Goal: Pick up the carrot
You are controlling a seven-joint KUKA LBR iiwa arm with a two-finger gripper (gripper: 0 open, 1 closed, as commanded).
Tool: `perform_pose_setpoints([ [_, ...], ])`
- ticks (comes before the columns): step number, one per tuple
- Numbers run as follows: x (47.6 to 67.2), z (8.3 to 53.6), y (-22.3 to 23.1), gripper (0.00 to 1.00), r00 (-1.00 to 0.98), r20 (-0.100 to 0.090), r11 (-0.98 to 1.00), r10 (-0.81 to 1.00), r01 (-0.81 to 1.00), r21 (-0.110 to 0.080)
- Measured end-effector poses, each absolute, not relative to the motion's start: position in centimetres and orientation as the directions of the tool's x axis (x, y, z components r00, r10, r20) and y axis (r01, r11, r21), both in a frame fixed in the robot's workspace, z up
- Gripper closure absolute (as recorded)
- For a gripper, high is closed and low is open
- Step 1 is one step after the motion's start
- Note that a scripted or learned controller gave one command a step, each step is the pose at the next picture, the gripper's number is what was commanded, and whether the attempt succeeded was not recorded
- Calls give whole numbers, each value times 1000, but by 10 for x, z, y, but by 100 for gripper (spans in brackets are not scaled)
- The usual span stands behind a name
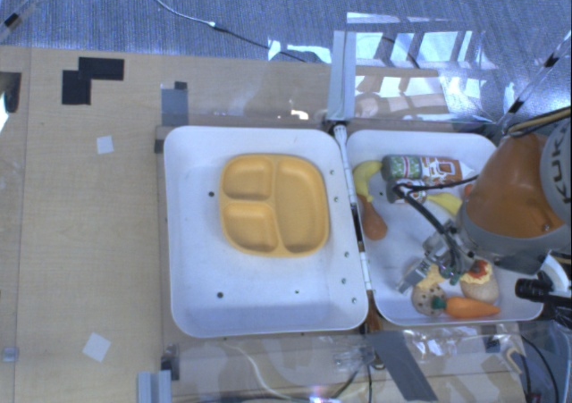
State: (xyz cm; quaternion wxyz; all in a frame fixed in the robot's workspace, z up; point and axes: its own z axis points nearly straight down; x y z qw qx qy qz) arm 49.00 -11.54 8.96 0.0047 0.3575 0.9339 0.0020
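Note:
The carrot (474,308) is orange and lies flat near the front edge of the right bin (393,298), its green end pointing left. My gripper (435,267) hangs over the middle of that bin, just up and left of the carrot. It is open with nothing between its fingers. A beige and red toy food (479,280) sits right behind the carrot, and a pale cookie-like piece (428,296) lies at the carrot's left end.
The right bin also holds a lying bottle (420,168), a yellow banana (365,176) and a brown-orange sausage-shaped item (374,223) near its left wall. A yellow divided plate (273,203) lies in the left bin (192,303). The arm's orange band (514,191) overhangs the right bin.

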Motion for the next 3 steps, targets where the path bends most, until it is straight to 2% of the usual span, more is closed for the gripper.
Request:
perform_pose_setpoints([
  [1, 495, 103, -114, 100, -749, -20, 749, 662, 662, 15],
  [2, 492, 278, -124, 100, -903, -16, 903, 430, 430, 4],
  [3, 487, 126, -86, 100, -690, 1, 690, 724, 724, 1],
])
